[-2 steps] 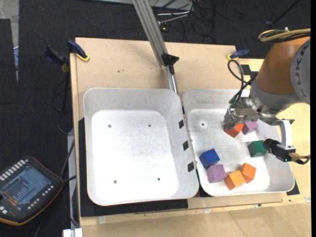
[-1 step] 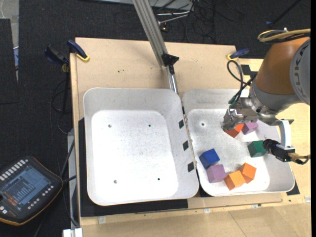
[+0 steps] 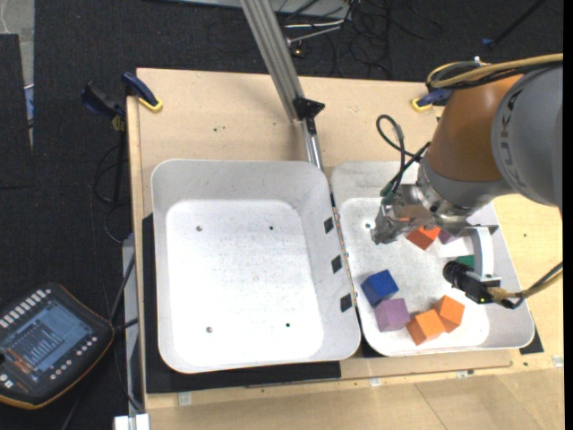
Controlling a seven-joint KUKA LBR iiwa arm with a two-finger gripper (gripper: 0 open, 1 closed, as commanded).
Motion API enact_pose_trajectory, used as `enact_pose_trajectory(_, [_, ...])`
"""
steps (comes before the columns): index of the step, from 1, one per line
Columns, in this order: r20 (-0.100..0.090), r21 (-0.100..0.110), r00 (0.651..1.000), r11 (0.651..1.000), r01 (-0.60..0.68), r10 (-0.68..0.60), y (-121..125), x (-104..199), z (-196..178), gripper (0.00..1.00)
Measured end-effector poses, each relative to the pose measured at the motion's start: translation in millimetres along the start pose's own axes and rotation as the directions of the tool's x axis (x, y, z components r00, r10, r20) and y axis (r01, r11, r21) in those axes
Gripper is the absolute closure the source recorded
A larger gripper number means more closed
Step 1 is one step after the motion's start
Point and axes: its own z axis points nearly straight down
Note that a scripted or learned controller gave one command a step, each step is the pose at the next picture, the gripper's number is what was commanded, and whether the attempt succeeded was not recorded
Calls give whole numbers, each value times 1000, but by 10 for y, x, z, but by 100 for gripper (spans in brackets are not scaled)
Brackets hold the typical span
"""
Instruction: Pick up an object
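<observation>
The right bin (image 3: 358, 182) holds several small blocks. A blue block (image 3: 380, 286) lies near its middle, with a purple block (image 3: 391, 314) just in front of it. Two orange blocks (image 3: 427, 327) (image 3: 451, 312) sit side by side at the front right. A red-orange block (image 3: 423, 236) lies further back, partly under the wrist, and a green piece (image 3: 463, 264) shows to its right. My gripper (image 3: 385, 226) hangs low over the back left part of this bin, just left of the red-orange block. I see nothing held in it.
The left bin (image 3: 166, 240) stands beside the right one, sharing a middle rim. A slanted metal pole (image 3: 273, 47) runs down to the bench behind the bins. Clamps sit at the bench's back corners. A teach pendant (image 3: 45, 339) lies on the floor at the left.
</observation>
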Motion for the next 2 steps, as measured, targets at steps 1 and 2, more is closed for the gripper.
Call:
enact_pose_trajectory(1, [0, -3, 1000, 1000, 2, -2, -34, 615, -148, 100])
enact_pose_trajectory(2, [0, -1, 1000, 1000, 1, -1, -168, 1142, -216, 100])
